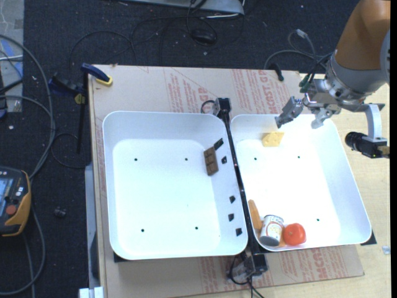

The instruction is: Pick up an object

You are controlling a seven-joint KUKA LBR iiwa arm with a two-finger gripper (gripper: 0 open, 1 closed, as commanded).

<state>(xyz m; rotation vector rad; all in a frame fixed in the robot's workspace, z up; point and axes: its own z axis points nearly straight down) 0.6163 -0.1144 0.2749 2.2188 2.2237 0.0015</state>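
2 white bins on the bench, side by side: left bin (124, 185) & right bin (347, 185). Taking the right bin as landmark: 1 yellow wedge-ish piece (272, 139) lies near its far edge, towards the left half. At its near-left corner sit 3 things bunched up: 1 small can (271, 229) on its side, 1 red tomato-like ball (294, 233) touching the can on the side away from the divider, and 1 orange carrot-like stick (254, 214) along the divider wall, just beside the can. Across the divider, in the left bin right by that wall, 1 brown chocolate-like bar (211, 161).

1 arm, 1 gripper (304, 115), hanging over the right bin's far edge, just right of and beyond the yellow piece, not touching it. Fingers spread apart, nothing between them.
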